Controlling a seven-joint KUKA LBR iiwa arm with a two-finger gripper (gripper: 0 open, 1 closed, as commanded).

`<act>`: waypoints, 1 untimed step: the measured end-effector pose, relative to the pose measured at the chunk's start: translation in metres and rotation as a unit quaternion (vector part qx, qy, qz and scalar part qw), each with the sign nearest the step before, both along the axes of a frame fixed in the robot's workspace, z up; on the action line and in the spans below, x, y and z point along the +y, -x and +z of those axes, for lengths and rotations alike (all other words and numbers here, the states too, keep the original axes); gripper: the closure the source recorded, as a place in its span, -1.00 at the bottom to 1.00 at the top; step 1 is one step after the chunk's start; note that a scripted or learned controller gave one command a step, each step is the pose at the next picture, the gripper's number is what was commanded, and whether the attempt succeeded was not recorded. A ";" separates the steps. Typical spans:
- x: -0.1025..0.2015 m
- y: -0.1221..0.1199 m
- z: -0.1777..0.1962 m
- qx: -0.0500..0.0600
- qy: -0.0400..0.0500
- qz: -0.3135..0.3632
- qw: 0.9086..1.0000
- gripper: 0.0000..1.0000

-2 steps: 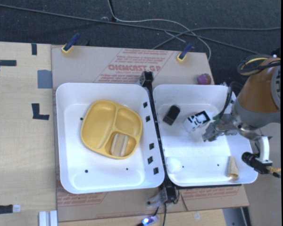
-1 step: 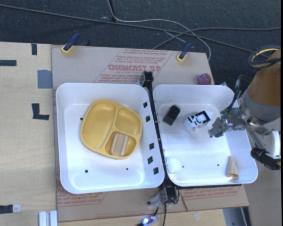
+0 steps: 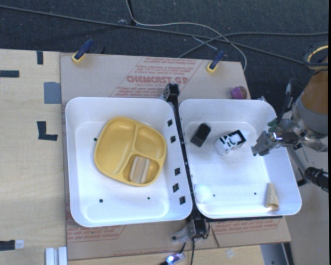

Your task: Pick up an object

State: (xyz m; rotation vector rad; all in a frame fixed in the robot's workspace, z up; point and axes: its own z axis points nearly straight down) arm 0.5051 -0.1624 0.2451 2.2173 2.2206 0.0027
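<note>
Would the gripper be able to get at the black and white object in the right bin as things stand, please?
Probably yes. The gripper sits at the right bin's right side, and the black and white object lies just left of it on bare bin floor, apart from the black block.

two white bins (image 3: 80, 148), one yellow tray (image 3: 113, 142), two clamps (image 3: 83, 49)

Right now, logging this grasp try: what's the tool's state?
Tool: cannot be told; it sits at the right bin's right edge.
</note>
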 end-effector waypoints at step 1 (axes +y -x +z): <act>0.049 -0.014 -0.013 0.003 -0.001 0.002 1.000 1.00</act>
